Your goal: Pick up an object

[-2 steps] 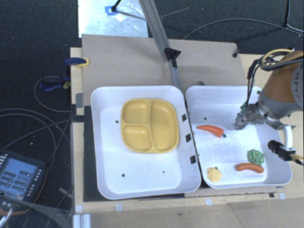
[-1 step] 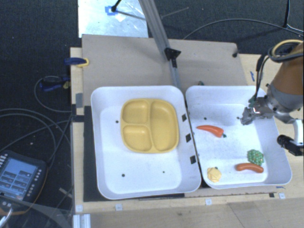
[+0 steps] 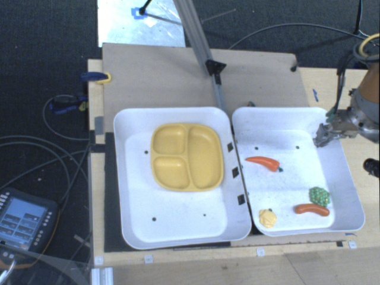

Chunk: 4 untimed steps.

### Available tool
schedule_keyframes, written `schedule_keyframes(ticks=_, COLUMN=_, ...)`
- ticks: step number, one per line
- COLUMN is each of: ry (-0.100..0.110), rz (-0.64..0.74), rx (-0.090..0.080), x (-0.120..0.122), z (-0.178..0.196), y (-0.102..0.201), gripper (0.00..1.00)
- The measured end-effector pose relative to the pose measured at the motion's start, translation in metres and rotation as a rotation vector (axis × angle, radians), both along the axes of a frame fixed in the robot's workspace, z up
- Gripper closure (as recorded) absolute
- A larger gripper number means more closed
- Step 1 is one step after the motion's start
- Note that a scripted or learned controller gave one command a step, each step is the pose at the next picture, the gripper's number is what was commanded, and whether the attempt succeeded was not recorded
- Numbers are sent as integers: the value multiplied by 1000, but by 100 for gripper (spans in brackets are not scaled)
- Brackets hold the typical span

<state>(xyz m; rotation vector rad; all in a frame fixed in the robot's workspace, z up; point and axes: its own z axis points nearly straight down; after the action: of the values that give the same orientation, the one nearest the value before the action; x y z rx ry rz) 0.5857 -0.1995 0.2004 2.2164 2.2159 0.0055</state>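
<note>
Yellow toy (image 3: 268,218) and sausage (image 3: 312,209) lie well apart from the fingers (image 3: 321,136), whose state I cannot tell.

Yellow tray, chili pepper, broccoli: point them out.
yellow tray (image 3: 187,157), camera view, on the divider between its compartments.
chili pepper (image 3: 262,162), camera view, middle of the orange-red body.
broccoli (image 3: 319,195), camera view, centre of the green head.

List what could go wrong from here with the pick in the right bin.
1. The gripper sits at the right bin's far right rim, so a descent here may hit the wall.
2. The green item lies right beside the sausage; grasping one may nudge the other.
3. The yellow piece lies close to the front wall, leaving little finger room.
</note>
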Motion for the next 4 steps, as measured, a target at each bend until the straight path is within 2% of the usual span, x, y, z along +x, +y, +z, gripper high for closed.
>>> schedule_keyframes(ticks=1, ry=0, rz=6, rx=0, x=2, z=53, y=0, gripper=100)
schedule_keyframes(ticks=3, ry=7, rz=11, rx=5, x=-4, z=29, y=103, gripper=100)
schedule_keyframes(ticks=4, ry=5, rz=12, rx=5, x=-6, z=40, y=157, gripper=100)
